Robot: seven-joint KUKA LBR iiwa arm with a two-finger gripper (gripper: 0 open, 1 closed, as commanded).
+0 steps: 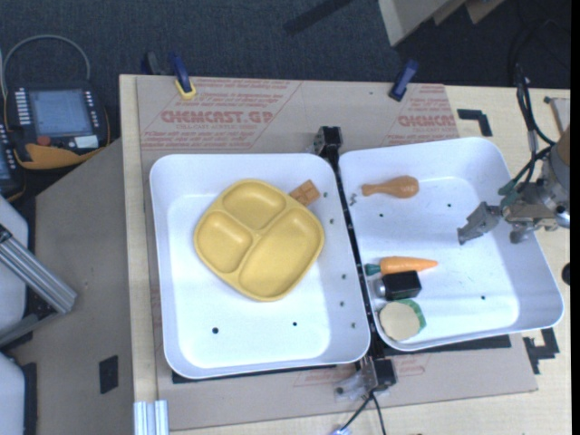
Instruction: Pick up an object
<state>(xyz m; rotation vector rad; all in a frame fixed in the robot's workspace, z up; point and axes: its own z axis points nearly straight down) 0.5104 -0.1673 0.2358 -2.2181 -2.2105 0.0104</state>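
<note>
Two white bins are seen side by side; the gripper [497, 226] is poised above the right bin [471, 315], jaws spread wide, nothing held.

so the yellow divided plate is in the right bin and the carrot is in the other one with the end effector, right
Not quite: the camera view shows the yellow divided plate in the left bin, not the right. The carrot does lie in the other bin, where the end effector is.
</note>
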